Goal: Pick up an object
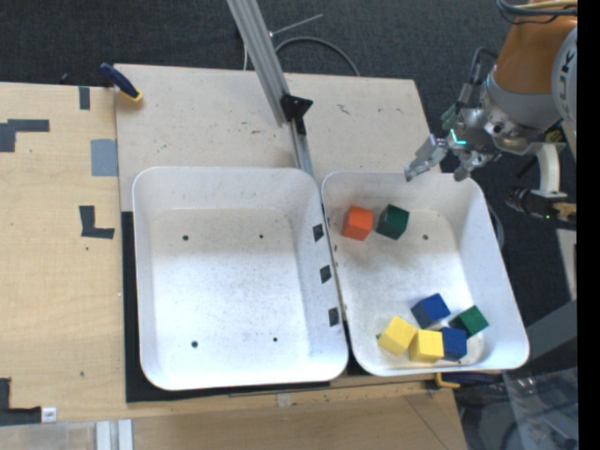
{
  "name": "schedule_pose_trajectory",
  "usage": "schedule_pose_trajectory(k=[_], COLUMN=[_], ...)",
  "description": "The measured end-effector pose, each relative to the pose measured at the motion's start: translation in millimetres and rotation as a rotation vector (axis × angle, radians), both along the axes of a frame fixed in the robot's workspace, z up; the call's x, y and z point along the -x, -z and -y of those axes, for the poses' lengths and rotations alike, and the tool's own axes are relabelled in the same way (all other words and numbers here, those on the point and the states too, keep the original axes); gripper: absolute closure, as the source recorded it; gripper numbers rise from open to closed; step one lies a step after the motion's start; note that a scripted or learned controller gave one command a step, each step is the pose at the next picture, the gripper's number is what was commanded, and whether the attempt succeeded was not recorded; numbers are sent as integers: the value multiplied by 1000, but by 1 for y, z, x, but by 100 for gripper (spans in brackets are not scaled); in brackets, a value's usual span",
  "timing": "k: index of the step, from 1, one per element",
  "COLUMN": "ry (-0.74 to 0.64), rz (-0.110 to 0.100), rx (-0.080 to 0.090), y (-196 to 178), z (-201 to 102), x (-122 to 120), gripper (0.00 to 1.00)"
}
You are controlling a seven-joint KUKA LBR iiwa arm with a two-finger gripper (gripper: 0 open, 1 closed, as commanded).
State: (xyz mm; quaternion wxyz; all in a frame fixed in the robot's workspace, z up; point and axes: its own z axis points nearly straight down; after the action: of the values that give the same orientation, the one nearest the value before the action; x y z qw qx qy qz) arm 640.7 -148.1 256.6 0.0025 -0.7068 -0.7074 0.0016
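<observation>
The right bin [487, 242] holds an orange cube [357, 222] and a dark green cube [393, 221] side by side near its far edge. In its near right corner lie two blue cubes [430, 309], two yellow cubes [398, 335] and a green cube [472, 321] in a cluster. My gripper [439, 162] hangs over the bin's far right corner, up and to the right of the dark green cube. Its fingers [419, 167] are spread, nothing between them.
The left bin [150, 251] stands beside the right one. A slanted metal rail [267, 54] runs from the top down to the gap between the bins. A blue and yellow tool [120, 82] lies on the bench at the far left.
</observation>
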Motion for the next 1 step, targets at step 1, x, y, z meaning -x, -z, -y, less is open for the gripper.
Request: schedule_pose_trajectory(k=[1], ry=[-1], rz=[4], rx=[2], y=[-3], z=[0], x=[-1], gripper=[0])
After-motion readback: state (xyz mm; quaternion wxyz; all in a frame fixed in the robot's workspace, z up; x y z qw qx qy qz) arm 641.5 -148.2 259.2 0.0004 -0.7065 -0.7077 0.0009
